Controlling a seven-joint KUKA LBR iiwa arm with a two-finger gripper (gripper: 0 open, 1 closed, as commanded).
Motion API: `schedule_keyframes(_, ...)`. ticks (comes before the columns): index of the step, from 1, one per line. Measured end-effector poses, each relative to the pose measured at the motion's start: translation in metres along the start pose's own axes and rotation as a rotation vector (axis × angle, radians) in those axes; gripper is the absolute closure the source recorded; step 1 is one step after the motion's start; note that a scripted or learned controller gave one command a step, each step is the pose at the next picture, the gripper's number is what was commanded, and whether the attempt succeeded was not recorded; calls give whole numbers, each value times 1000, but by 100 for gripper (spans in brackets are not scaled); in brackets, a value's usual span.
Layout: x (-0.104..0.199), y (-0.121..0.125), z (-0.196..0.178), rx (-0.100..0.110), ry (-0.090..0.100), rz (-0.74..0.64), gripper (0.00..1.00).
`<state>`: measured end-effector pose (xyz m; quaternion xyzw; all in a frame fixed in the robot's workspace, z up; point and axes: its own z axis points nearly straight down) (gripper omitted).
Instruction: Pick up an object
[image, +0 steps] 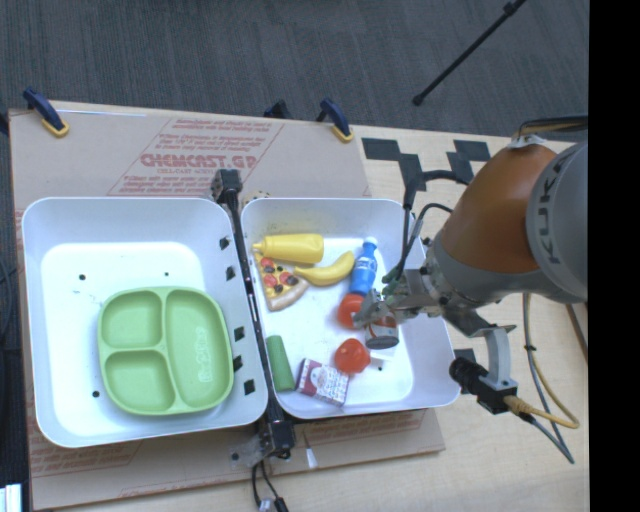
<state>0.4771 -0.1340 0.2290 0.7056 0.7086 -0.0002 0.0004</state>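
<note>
The right bin holds several small objects: a yellow bottle, a banana, a pizza slice, a blue bottle, two red round pieces, a green cylinder and a red-and-white box. My gripper is low inside this bin, right beside the upper red piece and just below the blue bottle. It covers part of that red piece.
The left bin holds a green divided plate. A black divider clip line runs between the bins. The arm's orange and grey body overhangs the right bin's right wall. Cardboard lies behind the bins.
</note>
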Motion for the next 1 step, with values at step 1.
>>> schedule_keyframes(1,0,1,-10,1,0,-5,100)
